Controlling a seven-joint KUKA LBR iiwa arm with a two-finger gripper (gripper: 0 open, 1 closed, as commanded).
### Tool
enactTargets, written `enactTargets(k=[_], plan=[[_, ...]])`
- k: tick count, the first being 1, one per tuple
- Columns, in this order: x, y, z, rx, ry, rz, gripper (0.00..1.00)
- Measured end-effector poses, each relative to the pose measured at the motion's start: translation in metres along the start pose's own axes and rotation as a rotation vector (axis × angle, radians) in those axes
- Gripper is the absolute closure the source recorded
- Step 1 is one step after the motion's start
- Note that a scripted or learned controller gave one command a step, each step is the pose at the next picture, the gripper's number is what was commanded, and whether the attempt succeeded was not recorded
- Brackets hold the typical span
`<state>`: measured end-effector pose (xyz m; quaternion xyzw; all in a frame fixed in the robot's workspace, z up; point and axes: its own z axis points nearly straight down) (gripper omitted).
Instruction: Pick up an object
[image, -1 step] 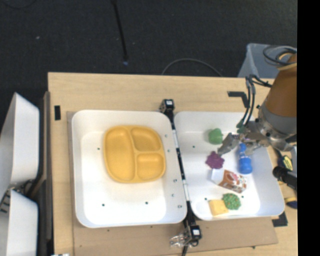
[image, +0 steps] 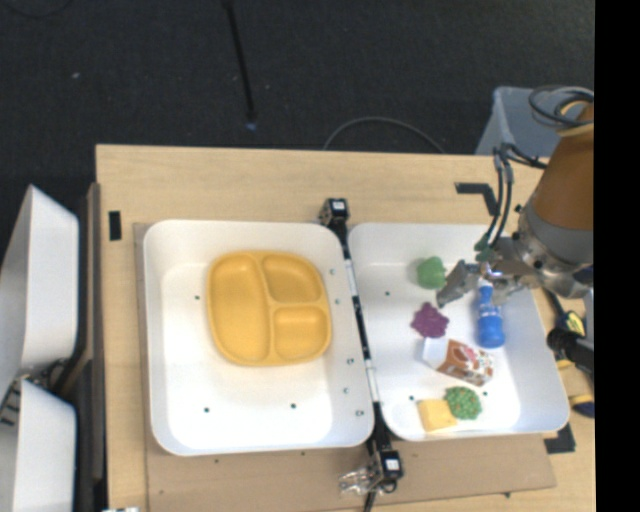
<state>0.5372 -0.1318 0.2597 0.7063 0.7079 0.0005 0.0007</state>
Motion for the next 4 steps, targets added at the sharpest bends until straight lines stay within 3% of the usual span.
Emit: enactTargets(k=[2, 3, 4], plan=[[0.001, -0.006, 0.122, 0.006, 0.0, 0.004, 0.0], [-0.001, -0.005, 0.159, -0.001, -0.003, 0.005, 0.0], [-0.001, -0.005, 0.148, -0.002, -0.001, 0.011, 1.0]])
